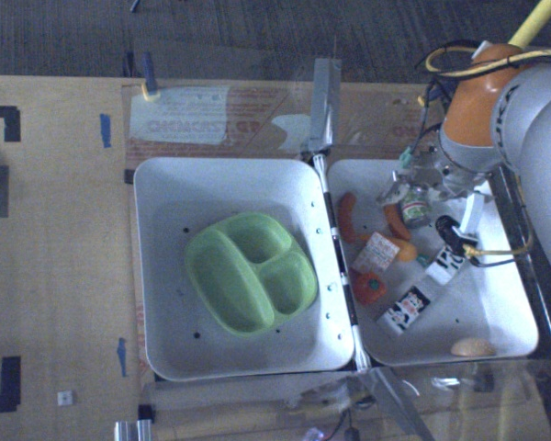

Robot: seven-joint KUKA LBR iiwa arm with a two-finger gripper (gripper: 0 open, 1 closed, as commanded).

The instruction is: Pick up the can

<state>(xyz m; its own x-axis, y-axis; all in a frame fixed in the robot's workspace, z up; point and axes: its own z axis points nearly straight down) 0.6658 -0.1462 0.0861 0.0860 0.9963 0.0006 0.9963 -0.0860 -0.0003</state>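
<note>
approach step: my gripper sits over the can in the right bin.

the can lies near the bin's upper wall, just beside an orange sausage-shaped piece and a red-and-white packet. i cannot tell whether my fingers are apart or together; the wrist hides them, and nothing shows the can between them. in my judgement the next move calls for a straight descent centred on the can, clear of its neighbours, then closure and lift. the left bin holds a green divided plate.

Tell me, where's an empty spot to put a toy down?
Left bin: bare floor all around the green plate. Right bin: bare near its lower edge, between the cow carton and the bread roll. Its upper left is crowded, around the can.
</note>
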